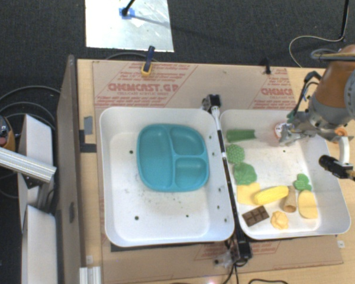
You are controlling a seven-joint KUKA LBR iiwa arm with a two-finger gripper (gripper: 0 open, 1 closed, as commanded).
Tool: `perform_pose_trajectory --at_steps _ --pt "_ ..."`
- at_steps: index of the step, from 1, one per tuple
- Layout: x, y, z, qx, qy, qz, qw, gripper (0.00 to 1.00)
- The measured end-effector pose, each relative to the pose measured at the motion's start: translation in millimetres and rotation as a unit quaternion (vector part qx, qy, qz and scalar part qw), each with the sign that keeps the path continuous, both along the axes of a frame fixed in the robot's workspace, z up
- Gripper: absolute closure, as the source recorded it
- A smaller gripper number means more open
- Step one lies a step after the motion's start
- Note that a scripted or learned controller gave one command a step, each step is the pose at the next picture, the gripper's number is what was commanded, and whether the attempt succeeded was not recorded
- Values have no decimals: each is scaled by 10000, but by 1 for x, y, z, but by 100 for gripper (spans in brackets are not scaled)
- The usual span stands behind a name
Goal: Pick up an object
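Note:
The right bin (337, 215) holds several toy foods: a green pickle (241, 135), a green broccoli piece (235, 154), a green leaf (245, 173), a yellow banana (271, 194), a brown chocolate bar (255, 215), a tan cone (290, 200) and a pale yellow piece (307, 205). My gripper (291, 132) hangs low over the bin's far right part. A small red and white object (279, 129) lies right at its tip. Whether the two touch is unclear.
A teal divided plate (171, 157) lies in the left bin (118, 218). A ridge (223, 164) separates the two bins. The arm's black cable part (336, 165) juts over the right bin's right rim. A yellow clip (147, 68) rests on the cardboard behind the bins.

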State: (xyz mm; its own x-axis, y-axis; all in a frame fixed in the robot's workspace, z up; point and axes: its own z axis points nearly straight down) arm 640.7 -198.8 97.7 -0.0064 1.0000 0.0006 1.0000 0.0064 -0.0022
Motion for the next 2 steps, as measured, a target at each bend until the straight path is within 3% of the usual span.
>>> perform_pose_trajectory --at_steps 1,2 --pt "-11 -8 75 -18 -55 -22 10000 100" --pt "-41 95 88 19 -22 30 10000 100"
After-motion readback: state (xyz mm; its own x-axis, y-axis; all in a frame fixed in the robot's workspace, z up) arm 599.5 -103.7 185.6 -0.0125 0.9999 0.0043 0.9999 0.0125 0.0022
